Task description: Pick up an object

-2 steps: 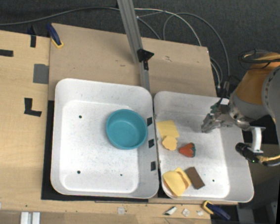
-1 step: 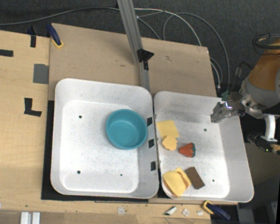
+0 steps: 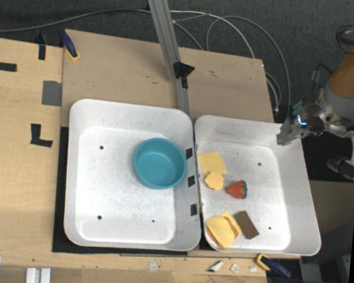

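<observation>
The right-hand shallow white bin (image 3: pixel 298 182) serves as the landmark here, since every likely pick lies inside it, clustered toward its inner wall where it meets the neighbouring bin. Nearest the camera, by the right bin's front edge, a soft pale-yellow rounded lump (image 3: pixel 221 230) touches a small dark-brown rectangular block (image 3: pixel 247 225); the block's long axis runs on a slant, from the bin's middle down toward its front right corner, so a grip across its short sides looks the natural one. Further in, a small red-and-orange strawberry-like piece (image 3: pixel 237 188) sits alone near the bin's centre, its narrower end seemingly pointing toward the left wall, with room around it that probably makes it the easiest target. Beside it lies a round yellow disc (image 3: pixel 214 181) touching a flat yellow square tile (image 3: pixel 212 163), both low and likely hard to pinch. Left of the right bin, the other shallow white bin (image 3: pixel 87 160) holds a teal plastic bowl (image 3: pixel 159 162), upright. Farthest back, the gripper (image 3: pixel 289 134) hangs over the right bin's far right rim, well apart from all objects, holding nothing; whether the jaws stand apart or together I cannot tell.
</observation>
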`<action>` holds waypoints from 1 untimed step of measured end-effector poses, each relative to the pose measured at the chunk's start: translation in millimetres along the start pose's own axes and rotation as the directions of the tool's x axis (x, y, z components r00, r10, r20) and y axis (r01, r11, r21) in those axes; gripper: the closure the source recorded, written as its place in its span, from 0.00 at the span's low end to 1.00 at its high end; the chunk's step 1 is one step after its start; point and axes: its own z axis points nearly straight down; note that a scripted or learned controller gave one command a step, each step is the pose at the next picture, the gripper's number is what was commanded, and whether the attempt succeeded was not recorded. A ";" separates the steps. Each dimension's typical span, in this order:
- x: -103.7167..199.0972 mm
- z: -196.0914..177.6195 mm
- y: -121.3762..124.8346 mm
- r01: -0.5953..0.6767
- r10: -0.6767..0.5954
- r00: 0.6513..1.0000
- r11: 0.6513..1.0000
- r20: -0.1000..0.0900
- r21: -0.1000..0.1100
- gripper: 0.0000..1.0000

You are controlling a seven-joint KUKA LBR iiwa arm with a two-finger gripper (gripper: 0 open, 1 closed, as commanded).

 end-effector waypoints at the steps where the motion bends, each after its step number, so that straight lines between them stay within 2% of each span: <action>1: 56.3 7.0 -4.6 0.004 -0.004 1.000 1.000 -0.003 0.006 1.00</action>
